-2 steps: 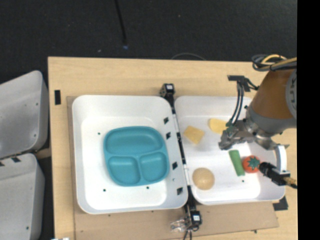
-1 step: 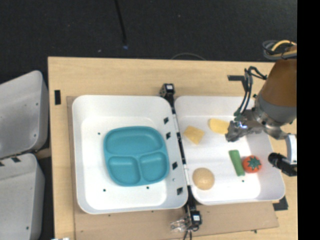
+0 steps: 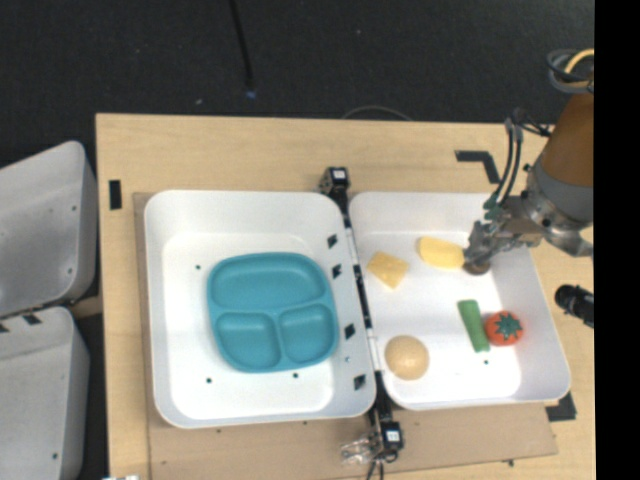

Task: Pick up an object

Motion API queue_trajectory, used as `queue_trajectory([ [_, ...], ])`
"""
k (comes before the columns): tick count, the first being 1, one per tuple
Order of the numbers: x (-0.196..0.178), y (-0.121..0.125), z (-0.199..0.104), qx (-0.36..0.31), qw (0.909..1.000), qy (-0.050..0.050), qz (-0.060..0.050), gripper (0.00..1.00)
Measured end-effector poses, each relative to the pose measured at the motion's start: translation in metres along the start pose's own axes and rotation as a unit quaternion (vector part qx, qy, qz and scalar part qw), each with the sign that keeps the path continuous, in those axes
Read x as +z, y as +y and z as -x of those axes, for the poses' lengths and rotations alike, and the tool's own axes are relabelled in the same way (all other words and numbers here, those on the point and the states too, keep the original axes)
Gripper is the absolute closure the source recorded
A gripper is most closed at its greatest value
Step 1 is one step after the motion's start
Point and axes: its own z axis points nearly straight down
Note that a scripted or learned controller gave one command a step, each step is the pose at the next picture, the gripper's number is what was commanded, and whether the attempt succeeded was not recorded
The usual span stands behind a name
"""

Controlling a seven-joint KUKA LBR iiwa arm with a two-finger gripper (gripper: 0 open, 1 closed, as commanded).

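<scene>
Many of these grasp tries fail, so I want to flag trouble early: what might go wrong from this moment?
The end effector sits at the right end of the oval yellow object, so it may push it aside instead of gripping it. A shoved object could slide into the yellow wedge-shaped block nearby in the right white bin.

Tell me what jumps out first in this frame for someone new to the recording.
The big teal plastic divided tray lying alone in the left white bin draws the eye first. Next comes the cluster of small food toys in the right white bin: a yellow wedge-shaped block, a tan round bun, a green stick and a red tomato. The claw sits beside a yellow oval piece.
</scene>
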Motion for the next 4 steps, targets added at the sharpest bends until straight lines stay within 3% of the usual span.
queue_trajectory([
  [4,-0.002,0.099,-0.211,-0.001,1.0,0.001,-0.002,1.0],
])
